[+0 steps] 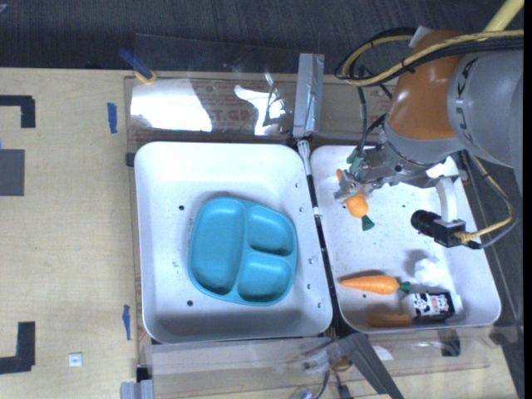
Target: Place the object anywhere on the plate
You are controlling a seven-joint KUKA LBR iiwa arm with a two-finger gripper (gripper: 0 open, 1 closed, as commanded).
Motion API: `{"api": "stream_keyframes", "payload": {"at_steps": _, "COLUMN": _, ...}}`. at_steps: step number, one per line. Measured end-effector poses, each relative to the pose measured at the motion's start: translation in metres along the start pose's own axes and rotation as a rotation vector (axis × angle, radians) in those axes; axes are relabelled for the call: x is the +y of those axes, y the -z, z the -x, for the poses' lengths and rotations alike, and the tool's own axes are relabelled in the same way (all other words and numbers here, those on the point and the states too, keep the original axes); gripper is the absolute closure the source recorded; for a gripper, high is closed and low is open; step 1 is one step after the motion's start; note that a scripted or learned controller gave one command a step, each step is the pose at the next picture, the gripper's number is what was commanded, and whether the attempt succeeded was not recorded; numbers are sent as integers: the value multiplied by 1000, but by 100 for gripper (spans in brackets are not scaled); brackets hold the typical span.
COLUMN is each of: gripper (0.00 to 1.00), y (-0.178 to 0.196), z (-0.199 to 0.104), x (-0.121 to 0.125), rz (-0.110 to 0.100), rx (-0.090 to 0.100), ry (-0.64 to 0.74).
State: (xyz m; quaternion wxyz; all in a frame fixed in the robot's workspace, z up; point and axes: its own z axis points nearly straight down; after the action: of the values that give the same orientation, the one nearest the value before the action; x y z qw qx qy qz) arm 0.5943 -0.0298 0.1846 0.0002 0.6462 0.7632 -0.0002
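Orange small carrot (357,206) sits pinched between the fingers of the gripper (356,191), right of the blue plate (243,250); grasp step apparently done, next move requires carrying it leftward over that plate.

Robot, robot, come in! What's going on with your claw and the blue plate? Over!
Gripper over right bin, small orange piece at its tip; grip unclear. Blue plate in left bin, bare. Bin divider lies between.

A pale wooden counter (66,223) bears blue tape marks (111,116) at nine o'clock; dark carpeted floor (208,7) spans twelve o'clock.
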Motion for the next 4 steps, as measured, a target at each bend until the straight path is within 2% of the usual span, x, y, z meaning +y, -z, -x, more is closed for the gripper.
{"api": "stream_keyframes", "payload": {"at_steps": 1, "gripper": 100, "y": 26, "z": -78, "x": -21, "rz": -1, "rx": 3, "ry": -78}}
{"api": "stream_keyframes", "payload": {"at_steps": 2, "gripper": 0, "y": 25, "z": -76, "x": -22, "rz": -3, "rx": 2, "ry": -81}}
{"api": "stream_keyframes", "payload": {"at_steps": 3, "gripper": 100, "y": 36, "z": -76, "x": -21, "rz": 0, "rx": 2, "ry": -79}}
{"api": "stream_keyframes", "payload": {"at_steps": 4, "gripper": 100, "y": 47, "z": -41, "x": -59, "rz": -2, "rx": 1, "ry": 45}}
